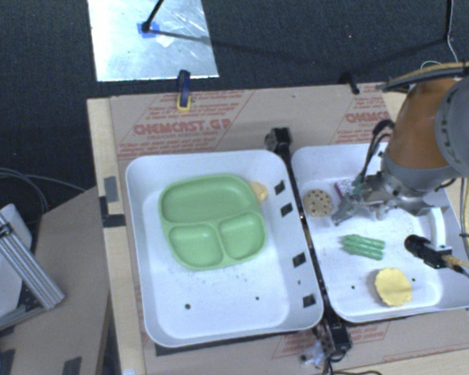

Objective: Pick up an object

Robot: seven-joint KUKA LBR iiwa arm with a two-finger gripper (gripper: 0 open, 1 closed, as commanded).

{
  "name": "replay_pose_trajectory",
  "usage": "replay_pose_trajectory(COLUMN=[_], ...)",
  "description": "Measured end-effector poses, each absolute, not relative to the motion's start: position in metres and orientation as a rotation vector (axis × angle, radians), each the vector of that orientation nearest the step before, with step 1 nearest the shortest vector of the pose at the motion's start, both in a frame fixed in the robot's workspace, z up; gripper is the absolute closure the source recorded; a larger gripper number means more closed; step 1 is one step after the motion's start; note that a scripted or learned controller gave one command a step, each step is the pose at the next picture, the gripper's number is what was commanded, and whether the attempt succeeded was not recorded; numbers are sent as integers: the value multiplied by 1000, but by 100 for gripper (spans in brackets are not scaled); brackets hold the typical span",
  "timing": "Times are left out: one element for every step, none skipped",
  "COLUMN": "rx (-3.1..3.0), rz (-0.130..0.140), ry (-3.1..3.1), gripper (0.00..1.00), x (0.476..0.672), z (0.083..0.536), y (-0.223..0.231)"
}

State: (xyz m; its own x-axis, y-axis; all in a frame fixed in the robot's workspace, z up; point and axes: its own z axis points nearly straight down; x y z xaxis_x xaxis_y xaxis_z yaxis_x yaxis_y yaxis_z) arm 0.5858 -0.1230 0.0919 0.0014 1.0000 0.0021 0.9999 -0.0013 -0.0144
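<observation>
- Yellow piece (392, 286): near corner of R bin (348, 291), lying flat. Judged light, prob. soft and crinkled; a pinch across its width should do.
- Green pods (362, 246): mid-bin, just beyond yellow piece, apart from it. Judged light, long and narrow; take across the short axis, at mid-length.
- Disc (317, 202): brown, perforated, flat on bin floor by the wall shared w/ L bin (229, 302). Judged light, stiff and thin; low profile, so edge grip req'd and slip is likely.
- Gripper (350, 204): low in R bin, just beside disc on its R side. Opening cannot be told; nothing seen held.
- Arm (427, 135): enters from R, wrist angled down over far half of bin.
- Green tray (213, 220): in L bin, well apart from gripper.
</observation>
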Motion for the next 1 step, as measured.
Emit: replay_pose_trajectory(rx=[-2218], rz=[3], ry=[-2217], gripper=[0], x=[533], z=[84], y=[-101])
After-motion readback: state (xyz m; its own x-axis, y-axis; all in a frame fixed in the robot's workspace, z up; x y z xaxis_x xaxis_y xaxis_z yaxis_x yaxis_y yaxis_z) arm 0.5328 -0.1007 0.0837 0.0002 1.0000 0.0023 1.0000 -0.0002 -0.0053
